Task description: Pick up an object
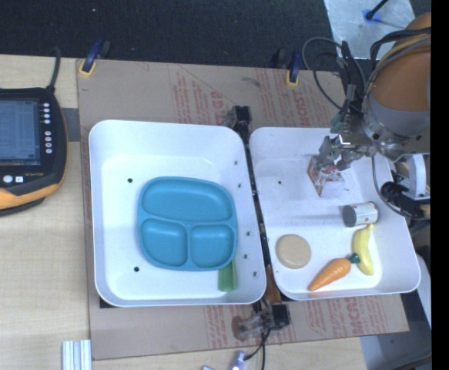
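Gripper point(328, 169) low near right bin point(286, 149) far edge; finger state cannot be told. Carrot point(333, 273), banana point(364, 250) at near-right corner.

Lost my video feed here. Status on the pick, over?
Tool low over the right bin, upper part. Carrot, banana, round biscuit and grey cylinder lie untouched nearer the front. Nothing blocking them.

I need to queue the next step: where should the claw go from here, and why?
Probably a short move toward the grey cylinder, then down. The claw sits over bare floor in the right bin, nothing visibly between its tips. The cylinder is the nearest object, just beyond it toward the bin's near side, with the banana, carrot and tan disc farther.
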Controlling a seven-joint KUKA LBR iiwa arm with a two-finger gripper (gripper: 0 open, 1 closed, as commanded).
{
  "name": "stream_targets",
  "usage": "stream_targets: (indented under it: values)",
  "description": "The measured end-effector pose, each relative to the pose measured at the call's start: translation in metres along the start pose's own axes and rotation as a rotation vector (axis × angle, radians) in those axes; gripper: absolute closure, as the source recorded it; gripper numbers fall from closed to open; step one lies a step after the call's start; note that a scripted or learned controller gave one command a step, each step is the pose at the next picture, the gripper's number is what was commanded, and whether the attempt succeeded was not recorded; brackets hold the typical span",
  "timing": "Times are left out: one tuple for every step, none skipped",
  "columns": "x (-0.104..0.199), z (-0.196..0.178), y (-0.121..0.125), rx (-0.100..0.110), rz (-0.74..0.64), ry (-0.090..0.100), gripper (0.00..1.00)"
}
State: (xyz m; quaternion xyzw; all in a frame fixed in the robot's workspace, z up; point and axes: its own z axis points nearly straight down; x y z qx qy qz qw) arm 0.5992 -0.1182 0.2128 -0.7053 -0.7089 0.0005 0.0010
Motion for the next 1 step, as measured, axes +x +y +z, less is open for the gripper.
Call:
stream_targets:
  values:
    - [0.0856,-0.038,-0.02,0.001,0.0,0.0,1.0]
